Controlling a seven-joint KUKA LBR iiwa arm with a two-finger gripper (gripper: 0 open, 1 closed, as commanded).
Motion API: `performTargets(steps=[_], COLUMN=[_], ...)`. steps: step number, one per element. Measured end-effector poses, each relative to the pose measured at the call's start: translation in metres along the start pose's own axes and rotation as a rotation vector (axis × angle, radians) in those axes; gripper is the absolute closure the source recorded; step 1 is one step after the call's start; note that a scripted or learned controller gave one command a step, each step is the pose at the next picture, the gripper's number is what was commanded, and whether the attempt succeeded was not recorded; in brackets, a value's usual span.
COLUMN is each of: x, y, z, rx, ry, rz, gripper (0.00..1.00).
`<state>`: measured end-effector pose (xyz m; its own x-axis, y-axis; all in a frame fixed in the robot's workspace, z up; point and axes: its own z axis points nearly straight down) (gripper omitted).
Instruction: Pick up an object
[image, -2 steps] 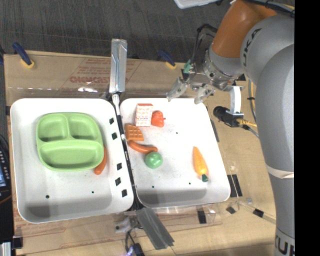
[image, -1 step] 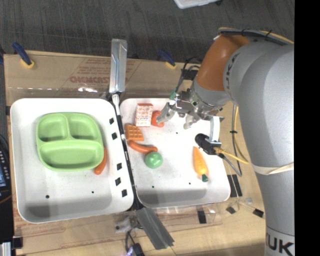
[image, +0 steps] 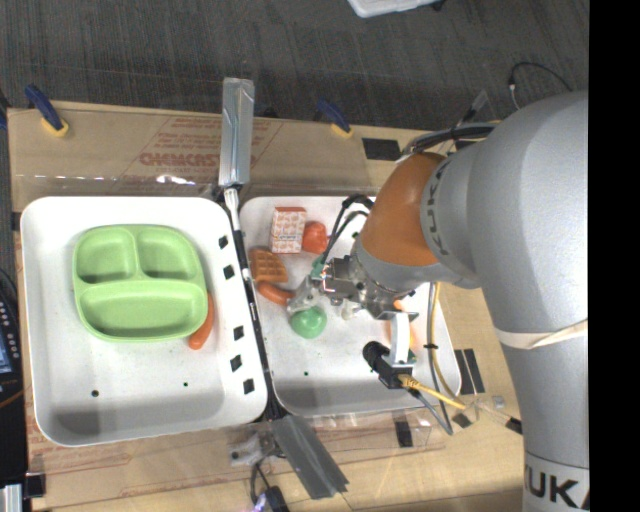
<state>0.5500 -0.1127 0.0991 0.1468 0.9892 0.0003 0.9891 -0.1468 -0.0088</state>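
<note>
the gripper (image: 322, 290) sits low in the right bin (image: 330, 395), directly above the green round object (image: 307, 322) and apparently touching its top. whether the jaws are open or closed cannot be told. just beyond the green object lie an orange sausage (image: 274, 293), a waffle piece (image: 267, 265) and a small carton (image: 288, 229). well left of it, the left bin (image: 60, 400) holds a green divided tray (image: 140, 280).

cardboard sheet (image: 180, 150) under bins, blue clamps (image: 46, 110), dk carpet (image: 120, 40)
</note>
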Motion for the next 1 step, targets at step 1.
performTargets(steps=[1], x=[0.0], y=[0.0007], z=[-0.0106], rx=[-0.001], ry=[0.0], rz=[-0.005], gripper=[1.0])
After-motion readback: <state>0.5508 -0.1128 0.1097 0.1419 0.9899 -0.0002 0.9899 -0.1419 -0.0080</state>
